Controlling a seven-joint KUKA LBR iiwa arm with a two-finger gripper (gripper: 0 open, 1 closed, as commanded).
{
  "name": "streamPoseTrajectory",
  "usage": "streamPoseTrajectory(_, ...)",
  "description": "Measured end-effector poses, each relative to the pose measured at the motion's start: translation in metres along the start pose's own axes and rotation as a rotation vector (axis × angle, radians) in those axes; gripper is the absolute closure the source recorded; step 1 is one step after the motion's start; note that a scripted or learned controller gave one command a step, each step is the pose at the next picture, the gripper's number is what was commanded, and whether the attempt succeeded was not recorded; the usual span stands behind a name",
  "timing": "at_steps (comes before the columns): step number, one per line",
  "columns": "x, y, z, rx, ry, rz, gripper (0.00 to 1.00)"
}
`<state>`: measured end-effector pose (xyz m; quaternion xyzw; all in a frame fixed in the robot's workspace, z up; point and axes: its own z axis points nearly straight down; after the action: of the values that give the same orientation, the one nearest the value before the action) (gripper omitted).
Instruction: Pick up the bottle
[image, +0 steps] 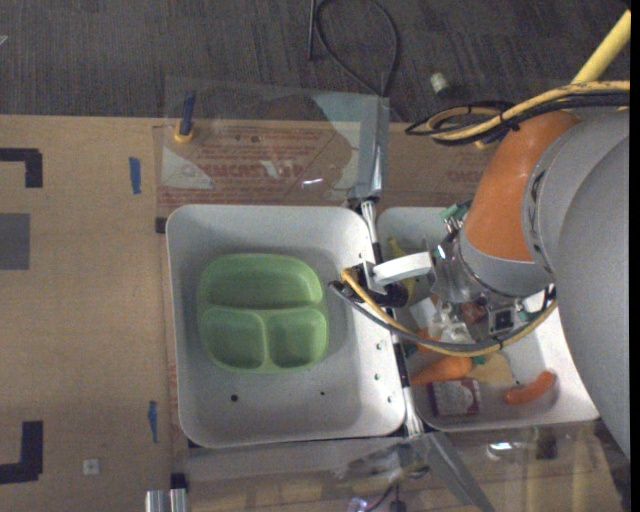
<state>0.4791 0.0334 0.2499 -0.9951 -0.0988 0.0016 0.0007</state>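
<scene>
the arm's wrist (470, 290) hangs low over the right bin (560, 400), hiding much of its contents; whether the gripper is open or holding anything cannot be told. no bottle can be made out for certain. toward 6 o'clock of the wrist lie a carrot (440, 370), an orange piece (530, 388) and a dark red packet (455, 397). the green tray (262, 312) sits in the left bin (200, 400), at 9 o'clock.

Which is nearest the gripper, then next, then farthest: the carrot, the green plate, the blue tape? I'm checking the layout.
Measured from the gripper in the right bin:
1. Carrot, just below it, same bin.
2. Green plate, in the left bin.
3. Blue tape, on the cardboard at upper left.
</scene>
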Motion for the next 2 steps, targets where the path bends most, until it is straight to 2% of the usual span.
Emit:
streamPoseTrajectory(1, -0.004, 0.015, 0.036, 0.002, -0.004, -0.032, 1.0)
streamPoseTrajectory(2, 0.001, 0.031, -0.04, -0.002, 0.001, -0.002, 1.0)
